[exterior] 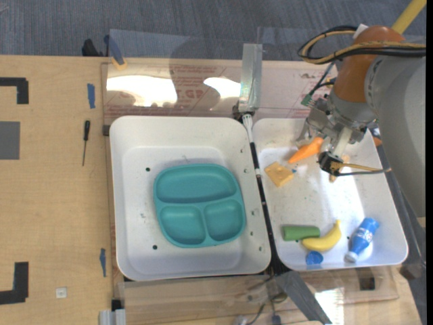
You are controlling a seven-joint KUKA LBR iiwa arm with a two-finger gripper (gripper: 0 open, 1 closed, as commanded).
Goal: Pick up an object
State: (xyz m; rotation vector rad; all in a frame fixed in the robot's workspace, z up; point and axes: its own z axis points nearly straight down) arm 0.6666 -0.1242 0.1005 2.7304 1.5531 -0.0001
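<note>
From above, the gripper (pixel 323 145) hangs over the far end of the right bin (pixel 396 212), its jaws closed on an orange carrot (pixel 305 150) lifted off the floor. Just beside lies a tan cracker (pixel 279 175). Banana (pixel 326 238), green block (pixel 300 232) and blue bottle (pixel 362 238) sit near the front wall.
</note>
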